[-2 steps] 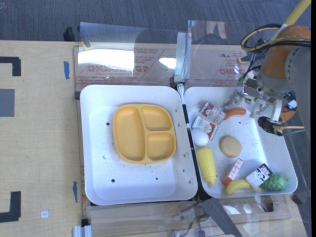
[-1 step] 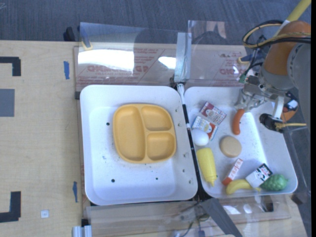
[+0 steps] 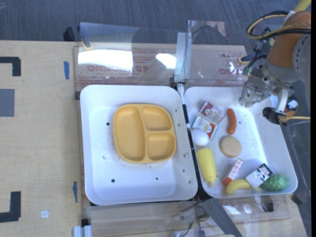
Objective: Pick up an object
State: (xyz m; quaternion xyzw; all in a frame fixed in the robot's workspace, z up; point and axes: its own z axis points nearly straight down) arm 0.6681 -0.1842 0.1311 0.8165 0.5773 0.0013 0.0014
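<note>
Banana and broccoli lie well clear of pincer, seemingly parted, unladen.

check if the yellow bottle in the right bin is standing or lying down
Lying down: the yellow bottle rests lengthwise on the right bin floor, below the white egg.

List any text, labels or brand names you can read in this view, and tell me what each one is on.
None can be read for certain.
Cardboard behind the bins: red print, washed out by glare.
Two red-and-white packets: printing too small.
Red-and-white stick pack: blurred.
Black-and-white carton: markings too small.
</note>
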